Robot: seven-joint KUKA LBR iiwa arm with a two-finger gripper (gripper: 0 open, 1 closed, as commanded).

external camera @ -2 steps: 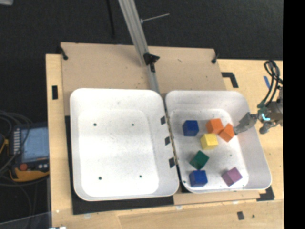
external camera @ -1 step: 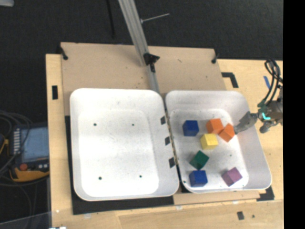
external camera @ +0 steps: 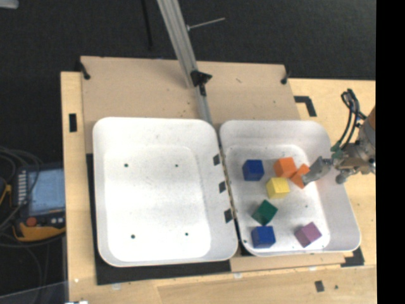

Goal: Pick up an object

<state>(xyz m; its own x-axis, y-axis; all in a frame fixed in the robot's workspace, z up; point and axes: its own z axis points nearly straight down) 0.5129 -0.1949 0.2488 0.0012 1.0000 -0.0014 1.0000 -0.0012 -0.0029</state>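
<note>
pincer clamped on an orange block, 3 o'clock side of right bin | orange cube touching it | matte little cubes, smooth white plastic, plywood-looking counter

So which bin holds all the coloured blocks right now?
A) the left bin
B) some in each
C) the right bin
C: the blue cubes, yellow cube, green cube and purple cube all lie in the right bin.
</note>
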